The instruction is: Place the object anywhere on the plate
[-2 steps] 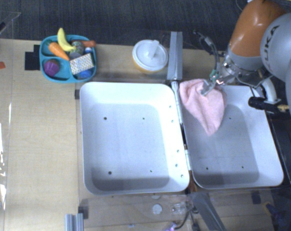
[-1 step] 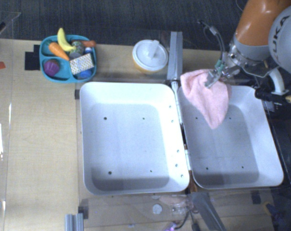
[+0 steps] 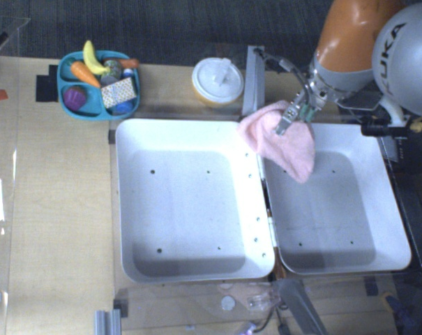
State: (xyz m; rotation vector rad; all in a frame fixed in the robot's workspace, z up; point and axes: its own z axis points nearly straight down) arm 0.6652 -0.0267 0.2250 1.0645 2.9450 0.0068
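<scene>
- Two white bins sit side by side closest to you, the left bin and the right bin, on the pale table.
- Your arm reaches in from the right and hangs over the far left corner of the right bin.
- Pink cloth, the thing you have to place, is bunched under the wrist. It hangs across the rim where the two bins meet, and most of it is over the right bin.
- Its long axis runs at a slant, from the upper end by the divider down toward the floor of the right bin.
- Your plate is the blue sectioned one on the table beyond the far left corner of the left bin. It is well apart from the cloth and already carries toy food.
- A white lidded cup stands on the table between cloth and plate, just beyond the left bin's far rim.
- Your end effector looks pressed together on a fold at the top of the cloth, with fabric on both sides of the fingers.
- The move turns on one relation: the plate lies far to the left of the end effector and a little farther back. I judge you need a long carry leftward, high enough for the trailing cloth to clear the cup.
</scene>
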